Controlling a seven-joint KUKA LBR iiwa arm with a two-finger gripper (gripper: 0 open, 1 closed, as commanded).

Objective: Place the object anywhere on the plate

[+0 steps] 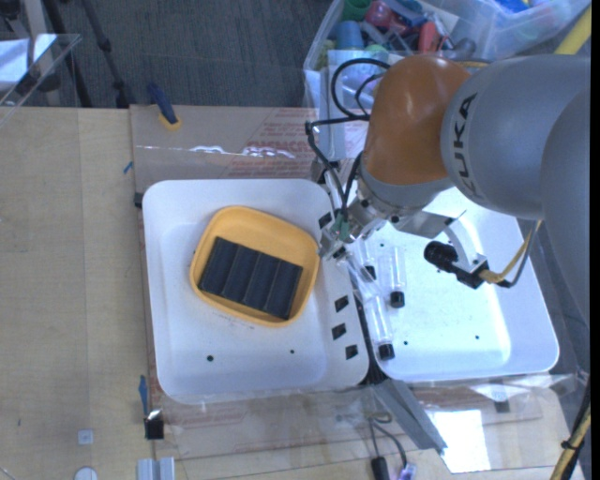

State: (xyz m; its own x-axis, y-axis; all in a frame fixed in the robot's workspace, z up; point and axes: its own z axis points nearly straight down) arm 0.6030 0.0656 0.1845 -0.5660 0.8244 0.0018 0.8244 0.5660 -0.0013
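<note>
The gripper [364, 286] hangs low over the seam between the two white bins, its two long clear fingers [375, 314] pointing toward the near edge of the bench. They look close together with nothing visible between them, though how far they are parted cannot be told from this slant. To the fingers' left, in the left bin [169, 356], sits a yellow square plate [211, 239], and a dark grey ribbed slab [251, 276] lies flat on it, well apart from the fingertips. The right bin [487, 328] lies on the fingers' other side, under the grey arm [525, 122] with its orange band [412, 112]. Beyond the arm, past the far edge of the bins, stands a clear container of mixed coloured items [412, 23].
</note>
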